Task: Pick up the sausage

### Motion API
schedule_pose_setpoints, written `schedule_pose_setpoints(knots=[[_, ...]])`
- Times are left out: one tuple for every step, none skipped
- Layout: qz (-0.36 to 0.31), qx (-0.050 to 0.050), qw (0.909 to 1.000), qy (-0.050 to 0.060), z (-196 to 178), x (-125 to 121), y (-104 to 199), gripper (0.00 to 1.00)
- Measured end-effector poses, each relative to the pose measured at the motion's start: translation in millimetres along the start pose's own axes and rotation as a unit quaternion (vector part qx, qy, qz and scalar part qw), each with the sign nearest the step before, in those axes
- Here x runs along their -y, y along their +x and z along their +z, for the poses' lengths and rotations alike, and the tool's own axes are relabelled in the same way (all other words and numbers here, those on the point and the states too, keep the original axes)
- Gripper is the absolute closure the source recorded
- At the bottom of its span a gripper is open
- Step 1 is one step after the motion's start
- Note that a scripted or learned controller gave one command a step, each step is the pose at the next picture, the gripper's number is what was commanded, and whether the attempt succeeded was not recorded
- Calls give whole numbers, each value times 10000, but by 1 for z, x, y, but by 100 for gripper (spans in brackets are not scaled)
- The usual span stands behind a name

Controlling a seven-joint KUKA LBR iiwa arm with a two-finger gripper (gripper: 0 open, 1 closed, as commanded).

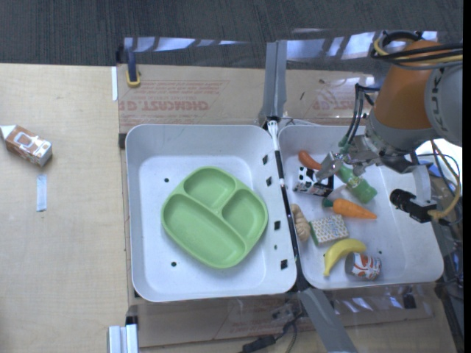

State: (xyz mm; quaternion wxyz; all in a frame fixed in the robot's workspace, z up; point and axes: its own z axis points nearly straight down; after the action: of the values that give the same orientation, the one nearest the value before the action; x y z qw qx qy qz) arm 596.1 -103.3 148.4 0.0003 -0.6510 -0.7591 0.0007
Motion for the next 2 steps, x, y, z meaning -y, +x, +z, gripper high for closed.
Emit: schedule_pose_setpoints(knots=[[451, 5, 9990, -21, 55, -51, -16, 0], [454, 7, 9990, -21, 45, -51, -16, 100]])
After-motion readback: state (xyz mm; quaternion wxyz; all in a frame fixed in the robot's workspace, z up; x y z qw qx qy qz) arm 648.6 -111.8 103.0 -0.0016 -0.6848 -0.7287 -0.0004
